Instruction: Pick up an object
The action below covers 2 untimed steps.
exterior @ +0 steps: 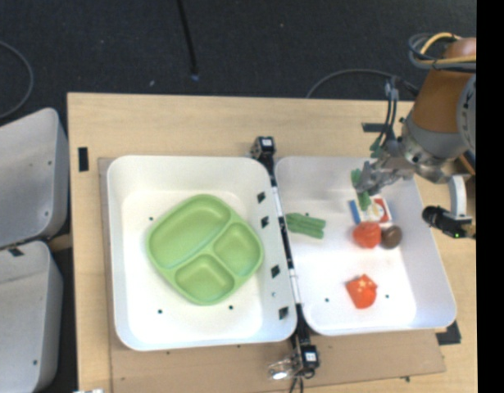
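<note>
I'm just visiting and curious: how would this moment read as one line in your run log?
claw: over right bin, above small carton | green piece, two red items, brown ball: lying loose | left bin: green plate

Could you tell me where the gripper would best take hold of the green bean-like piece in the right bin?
Probably across the middle of the green piece, coming straight down. It lies flat, long and narrow, pointing left to right, apart from the other items, so fingers closing across its short width should fit.

No words, numbers or brand marks can be read; the small red, white and blue packet [373, 210] just below the pincer [368, 180] is blurred.
</note>
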Tool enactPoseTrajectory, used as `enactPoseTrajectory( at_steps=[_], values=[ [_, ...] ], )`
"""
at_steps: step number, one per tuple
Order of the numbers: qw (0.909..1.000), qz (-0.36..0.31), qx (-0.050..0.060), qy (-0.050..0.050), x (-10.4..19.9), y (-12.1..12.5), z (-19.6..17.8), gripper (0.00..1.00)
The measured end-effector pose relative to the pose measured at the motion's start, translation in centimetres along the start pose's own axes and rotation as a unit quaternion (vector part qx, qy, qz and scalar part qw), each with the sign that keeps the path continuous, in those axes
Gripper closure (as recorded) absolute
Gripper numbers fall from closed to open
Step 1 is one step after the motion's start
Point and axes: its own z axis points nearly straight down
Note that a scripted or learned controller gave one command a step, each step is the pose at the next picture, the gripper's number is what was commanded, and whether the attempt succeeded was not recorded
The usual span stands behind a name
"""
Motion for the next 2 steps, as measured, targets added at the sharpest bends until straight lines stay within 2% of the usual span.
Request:
enactPoseTrajectory(
  at_steps=[2],
  values=[
    [1.0,-0.001,0.0,0.0,-0.7,-0.2,-7.5,1.0]
  ],
)
